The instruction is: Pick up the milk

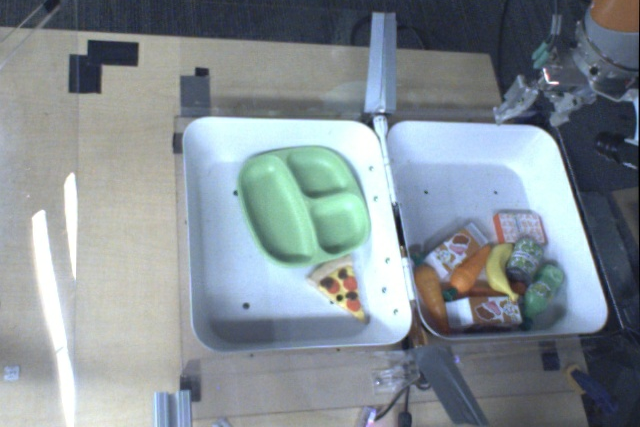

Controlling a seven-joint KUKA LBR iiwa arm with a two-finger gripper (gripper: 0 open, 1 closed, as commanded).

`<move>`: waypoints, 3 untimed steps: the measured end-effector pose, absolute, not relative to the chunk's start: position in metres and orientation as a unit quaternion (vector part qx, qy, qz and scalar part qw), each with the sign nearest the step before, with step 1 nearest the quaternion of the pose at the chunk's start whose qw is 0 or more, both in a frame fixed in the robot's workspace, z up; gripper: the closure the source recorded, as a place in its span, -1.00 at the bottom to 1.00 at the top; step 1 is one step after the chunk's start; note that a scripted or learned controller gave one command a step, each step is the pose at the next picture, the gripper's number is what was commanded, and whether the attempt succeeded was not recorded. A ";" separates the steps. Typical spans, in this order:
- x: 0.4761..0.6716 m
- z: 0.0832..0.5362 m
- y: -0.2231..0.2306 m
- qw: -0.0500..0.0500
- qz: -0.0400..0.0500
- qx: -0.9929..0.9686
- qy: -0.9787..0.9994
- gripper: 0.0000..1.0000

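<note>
The gripper (535, 95) hangs over the right bin's (470, 165) far right corner, fingers spread apart, gripping nothing. The milk (455, 248), a small carton, lies amid toy food heaped in the bin's near right corner. It is probably light and stiff; grasp across its flat sides.

On my feed the left bin (200, 215) holds a green divided plate (303, 203) with a pizza slice (340, 287) just below it, while a carrot (430, 292) lies at the right bin's (470, 155) lower left.
</note>
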State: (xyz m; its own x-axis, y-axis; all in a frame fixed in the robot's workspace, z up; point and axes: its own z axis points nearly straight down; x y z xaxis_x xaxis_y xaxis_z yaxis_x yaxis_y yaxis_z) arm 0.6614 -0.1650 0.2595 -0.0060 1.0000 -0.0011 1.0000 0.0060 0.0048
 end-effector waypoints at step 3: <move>0.634 0.087 -0.183 0.003 0.002 0.648 0.762 -1.00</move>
